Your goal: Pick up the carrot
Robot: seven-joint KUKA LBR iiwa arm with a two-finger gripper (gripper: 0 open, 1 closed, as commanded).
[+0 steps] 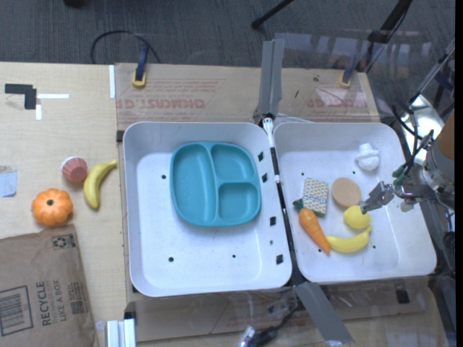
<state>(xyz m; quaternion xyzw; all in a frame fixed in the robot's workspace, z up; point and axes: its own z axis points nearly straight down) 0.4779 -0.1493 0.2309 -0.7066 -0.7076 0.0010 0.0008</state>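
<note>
Grey carpet and stand legs lie beyond the far edge of the surface [43,132], where we see two white bins side by side. We find the carrot [314,228] in the right bin [318,139], toward its left and near side, lying at a slant with its green top pointing far-left. A patterned sponge-like block [315,195] sits just beside that top, and the carrot's tip touches or nearly touches a banana [349,243] on its right. A lemon [356,217] and a tan disc [346,191] lie further right.

Our pincer [377,196] hangs at the right of this bin, near the lemon; we cannot tell whether it stands apart or together, and nothing is visibly in it. We judge the approach to be in hand, the grasp not yet made. Our next move calls for travel leftward past the lemon, alignment across the carrot's slanted body, and a descent that avoids banana and block.

The left bin [145,215] carries a teal divided plate [215,183].
</note>
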